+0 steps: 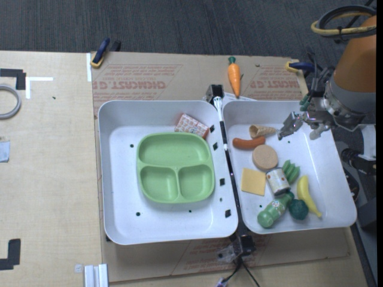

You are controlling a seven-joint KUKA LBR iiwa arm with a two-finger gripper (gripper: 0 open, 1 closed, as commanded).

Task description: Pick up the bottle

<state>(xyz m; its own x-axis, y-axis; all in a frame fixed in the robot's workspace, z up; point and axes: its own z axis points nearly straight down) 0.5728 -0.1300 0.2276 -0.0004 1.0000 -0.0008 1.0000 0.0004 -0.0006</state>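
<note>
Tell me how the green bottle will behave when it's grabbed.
The bottle lies on its side, rounded, so it will probably roll if nudged. It looks like a small toy, likely light and stiff. The can and the dark green piece crowd it, so it may get jostled.

the bins [119, 220] look like smooth, slightly glossy white plastic — under them, matt brown cardboard [149, 79] on pale wood. left of the gripper [293, 124], a matt green plastic tray [176, 166]; below it, a glossy green bottle [272, 213].
</note>
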